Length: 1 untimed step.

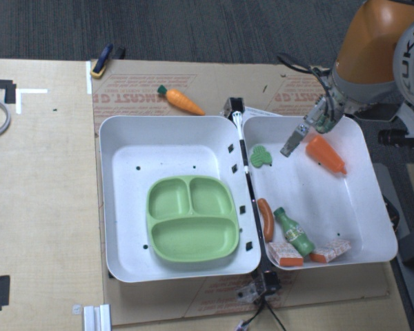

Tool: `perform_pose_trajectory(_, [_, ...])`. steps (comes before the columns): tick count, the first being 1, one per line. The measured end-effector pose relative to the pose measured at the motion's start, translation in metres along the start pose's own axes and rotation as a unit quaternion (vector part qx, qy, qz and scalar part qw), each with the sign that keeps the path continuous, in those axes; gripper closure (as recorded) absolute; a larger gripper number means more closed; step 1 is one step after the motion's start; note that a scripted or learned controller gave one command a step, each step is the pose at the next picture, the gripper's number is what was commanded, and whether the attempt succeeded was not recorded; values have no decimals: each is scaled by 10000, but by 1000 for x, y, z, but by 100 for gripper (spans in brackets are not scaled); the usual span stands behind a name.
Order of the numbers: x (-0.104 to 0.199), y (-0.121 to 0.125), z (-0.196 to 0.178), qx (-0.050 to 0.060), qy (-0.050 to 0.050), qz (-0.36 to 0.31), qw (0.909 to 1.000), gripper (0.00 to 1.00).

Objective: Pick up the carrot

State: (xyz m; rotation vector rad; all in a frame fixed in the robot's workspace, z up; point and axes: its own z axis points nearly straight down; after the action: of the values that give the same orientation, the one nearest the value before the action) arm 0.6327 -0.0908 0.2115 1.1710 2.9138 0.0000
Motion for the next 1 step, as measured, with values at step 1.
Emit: perform_pose_trajectory(1, [13, -1, 19, -2, -1, -620, 9981, 0])
